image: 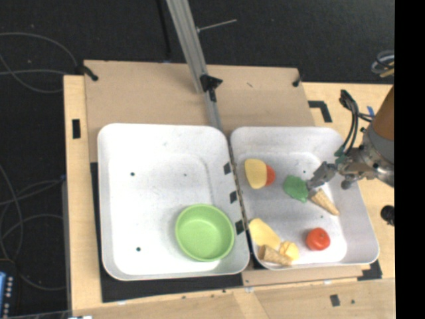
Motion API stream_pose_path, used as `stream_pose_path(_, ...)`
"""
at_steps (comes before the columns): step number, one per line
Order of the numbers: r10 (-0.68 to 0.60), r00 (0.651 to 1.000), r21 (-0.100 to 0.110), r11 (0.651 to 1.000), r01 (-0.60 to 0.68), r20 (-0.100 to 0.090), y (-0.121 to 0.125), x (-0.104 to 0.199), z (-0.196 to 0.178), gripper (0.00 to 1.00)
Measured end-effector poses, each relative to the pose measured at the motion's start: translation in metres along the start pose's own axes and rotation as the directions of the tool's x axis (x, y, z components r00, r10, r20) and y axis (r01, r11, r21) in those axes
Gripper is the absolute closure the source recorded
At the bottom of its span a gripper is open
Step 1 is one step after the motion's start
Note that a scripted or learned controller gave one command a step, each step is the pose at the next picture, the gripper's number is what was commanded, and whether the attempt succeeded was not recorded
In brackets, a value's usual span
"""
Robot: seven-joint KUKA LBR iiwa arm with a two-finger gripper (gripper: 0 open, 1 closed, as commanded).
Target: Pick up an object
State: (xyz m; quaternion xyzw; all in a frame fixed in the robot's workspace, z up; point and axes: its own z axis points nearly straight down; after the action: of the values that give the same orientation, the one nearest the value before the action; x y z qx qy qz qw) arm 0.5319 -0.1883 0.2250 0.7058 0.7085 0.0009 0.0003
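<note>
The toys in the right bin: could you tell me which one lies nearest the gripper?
The green block, just left of the gripper. The cone lies slightly lower, while the red ball and the yellow toys sit farther off.

Two bins side by side on the bench

The bowl [204, 232] sits in the left bin [133, 151]; the toy foods [295, 211] lie in the right bin [292, 141].

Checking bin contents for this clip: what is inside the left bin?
The left bin holds one green bowl near its front right corner. The bowl's inside looks bare; whatever lies under it is covered.
</note>
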Motion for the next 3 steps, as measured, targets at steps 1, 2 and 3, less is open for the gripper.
stream_pose_path(1, 0.001, 1.0, -0.001, 1.0, -0.001, 0.0, 0.0, 0.0, 0.0, 0.0)
stream_pose_path(2, 0.005, 1.0, 0.004, 1.0, -0.005, 0.003, 0.002, -0.004, 0.042, 0.0)
stream_pose_path(3, 0.007, 1.0, 0.006, 1.0, -0.007, 0.002, 0.003, 0.005, 0.095, 0.0)
